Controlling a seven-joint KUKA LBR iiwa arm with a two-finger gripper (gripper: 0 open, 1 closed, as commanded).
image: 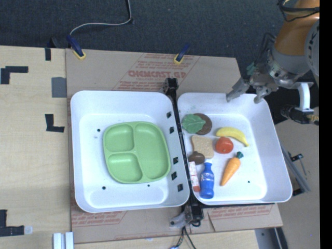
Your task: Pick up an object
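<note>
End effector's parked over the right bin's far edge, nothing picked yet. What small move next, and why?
Probably bring the end effector toward the near side and down over the banana. It hangs above the right bin's far rim, holding nothing, and the banana lies closest.

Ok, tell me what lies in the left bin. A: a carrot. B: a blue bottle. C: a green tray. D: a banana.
C: the green tray lies in the left bin; the banana, blue bottle and carrot are all in the right bin.
</note>
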